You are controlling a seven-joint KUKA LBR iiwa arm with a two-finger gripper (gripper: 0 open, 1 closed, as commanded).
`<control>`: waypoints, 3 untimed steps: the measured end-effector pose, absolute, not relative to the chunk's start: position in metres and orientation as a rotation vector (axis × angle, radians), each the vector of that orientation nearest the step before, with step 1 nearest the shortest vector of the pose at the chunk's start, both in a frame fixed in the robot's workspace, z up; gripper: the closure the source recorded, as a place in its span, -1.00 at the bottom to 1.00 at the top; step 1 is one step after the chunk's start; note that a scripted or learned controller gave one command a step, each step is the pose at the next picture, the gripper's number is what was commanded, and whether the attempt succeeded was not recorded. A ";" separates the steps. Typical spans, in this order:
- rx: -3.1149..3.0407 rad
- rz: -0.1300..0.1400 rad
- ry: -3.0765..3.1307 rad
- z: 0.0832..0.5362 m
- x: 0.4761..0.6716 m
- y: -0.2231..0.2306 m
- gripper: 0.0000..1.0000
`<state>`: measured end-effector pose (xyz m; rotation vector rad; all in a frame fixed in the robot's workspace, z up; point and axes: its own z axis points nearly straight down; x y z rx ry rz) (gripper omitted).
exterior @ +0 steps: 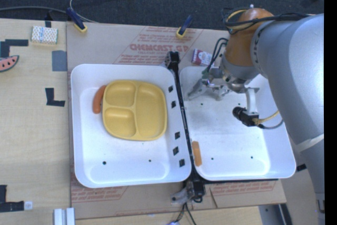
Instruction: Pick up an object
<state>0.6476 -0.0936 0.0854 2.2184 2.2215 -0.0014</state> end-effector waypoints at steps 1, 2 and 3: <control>2.218 -0.001 2.222 0.095 0.648 -0.093 1.00; 2.219 0.001 2.226 0.185 0.593 -0.038 1.00; 2.219 0.000 2.225 0.184 0.655 0.003 1.00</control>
